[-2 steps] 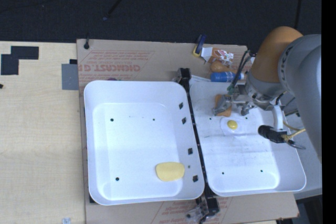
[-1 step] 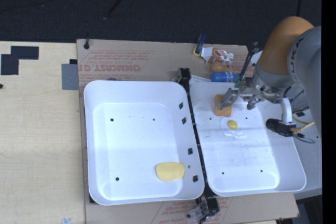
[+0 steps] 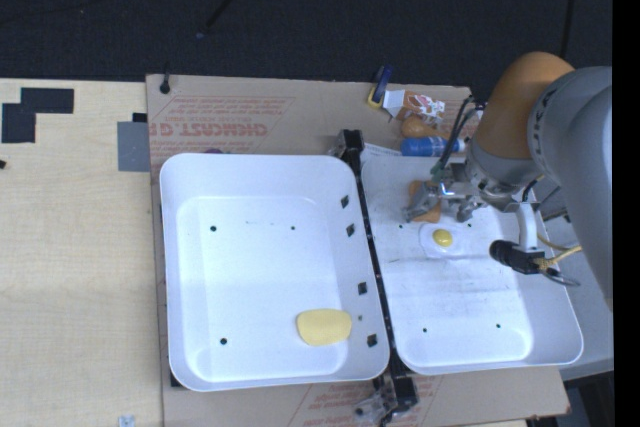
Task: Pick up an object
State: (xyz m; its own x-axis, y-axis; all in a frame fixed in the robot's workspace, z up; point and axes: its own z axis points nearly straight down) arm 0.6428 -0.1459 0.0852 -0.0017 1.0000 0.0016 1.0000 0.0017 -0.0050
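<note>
the grey arm reaches in from the right of the frame, its gripper (image 3: 437, 206) low over the upper part of the right bin (image 3: 480, 315), just above a fried-egg toy (image 3: 441, 238) (whether it is open or closed cannot be told). a yellow object (image 3: 323, 326) lies at the lower right of the left bin (image 3: 200, 205).

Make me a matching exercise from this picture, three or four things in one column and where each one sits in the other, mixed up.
Things:
1. yellow oval piece
2. fried egg toy
3. blue bottle
4. gripper

Places:
A. right bin, near its middle
B. top edge of the right bin
C. left bin, bottom right corner
D. just above the fried egg toy

Pairs: 1-C, 2-A, 3-B, 4-D
</note>
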